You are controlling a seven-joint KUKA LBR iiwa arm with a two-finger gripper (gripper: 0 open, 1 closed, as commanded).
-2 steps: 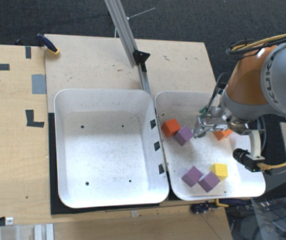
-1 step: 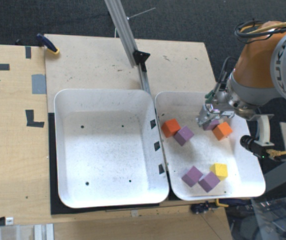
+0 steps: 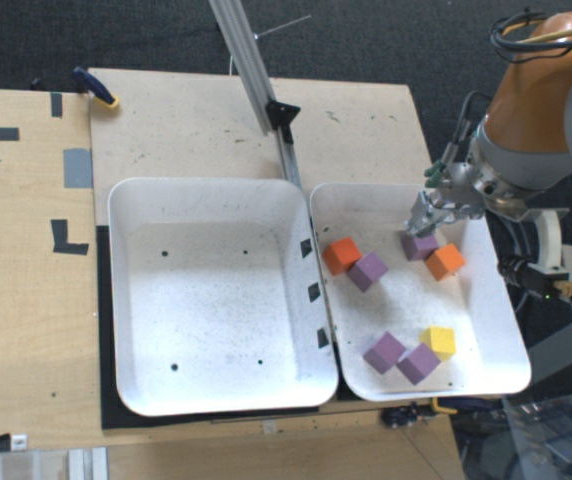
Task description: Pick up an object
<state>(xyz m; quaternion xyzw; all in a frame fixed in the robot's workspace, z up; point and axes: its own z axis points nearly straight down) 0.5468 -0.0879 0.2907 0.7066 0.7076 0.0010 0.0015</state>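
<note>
Two shallow white bins sit side by side on the bench, seen from above at a slant. Left bin [image 3: 141, 368]: bare white floor with dark specks. Right bin [image 3: 501, 343]: seven small blocks. An orange block [image 3: 341, 255] lies near the dividing wall, with a purple block [image 3: 368, 271] touching it on its lower right. A second purple block [image 3: 419, 245] lies toward the far right part of the bin, and a second orange block [image 3: 446, 261] sits just beside it, touching or nearly so. Near the front edge, a yellow block [image 3: 440, 341] stands between two more purple blocks, one to its left [image 3: 384, 352] and one just below it [image 3: 418, 364].

Grey arm with its orange band [image 3: 536, 78] enters from the right. Its gripper [image 3: 428, 223] is low over the right bin, directly above the far purple block, its tips at or against that block's top. Whether the tool is spread or clenched cannot be told, and no block is seen grasped. A metal rail [image 3: 246, 48] crosses the bench diagonally from the top.
</note>
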